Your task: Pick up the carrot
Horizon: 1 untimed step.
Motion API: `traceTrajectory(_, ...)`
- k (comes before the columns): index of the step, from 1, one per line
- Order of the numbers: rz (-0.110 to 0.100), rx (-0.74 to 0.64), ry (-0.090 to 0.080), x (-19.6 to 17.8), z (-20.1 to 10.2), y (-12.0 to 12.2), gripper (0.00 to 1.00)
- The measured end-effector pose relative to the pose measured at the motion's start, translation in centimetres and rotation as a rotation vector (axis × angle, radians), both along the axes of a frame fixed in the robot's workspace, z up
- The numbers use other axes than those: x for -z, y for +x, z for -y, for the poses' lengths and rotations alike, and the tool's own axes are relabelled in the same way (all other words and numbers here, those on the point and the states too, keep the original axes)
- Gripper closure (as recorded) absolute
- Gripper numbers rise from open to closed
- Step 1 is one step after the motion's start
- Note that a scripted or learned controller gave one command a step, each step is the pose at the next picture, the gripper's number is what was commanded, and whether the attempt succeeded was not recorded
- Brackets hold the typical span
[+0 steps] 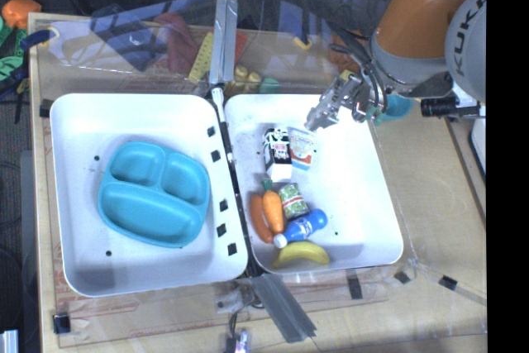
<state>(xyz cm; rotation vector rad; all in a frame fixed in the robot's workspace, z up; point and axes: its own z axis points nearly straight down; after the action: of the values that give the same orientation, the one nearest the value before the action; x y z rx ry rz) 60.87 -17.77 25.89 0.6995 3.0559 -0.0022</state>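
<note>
While the arm (430, 8) leans in from the right, its gripper (324, 115) hangs over the upper part of the right bin (376, 202), near that bin's back rim; whether the claw is open or closed cannot be told, and nothing shows between its tips. Just below and left of the gripper stand a black-and-white carton (277, 151) and a small white cup with red on it (302, 150), close together. The right half of this bin is bare white floor, from the cup across to the right wall. Its things crowd the left and front: the carrot (272, 209) lies lengthwise near the left wall, an orange piece (259, 219) tight on its left, a green-labelled can (293, 200) touching its right. A blue bottle with a white cap (302, 228) lies just in front of the can, and a banana (301, 254) rests along the front rim. Across the divider, the left bin (74, 244) holds a blue three-part tray (154, 193) near its middle, with bare floor all round it.
</note>
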Motion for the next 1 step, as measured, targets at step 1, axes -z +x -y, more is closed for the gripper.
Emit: traceTrajectory(1, 0.000, 0.000, 0.000, 0.02, -0.02, 0.00, 0.00)
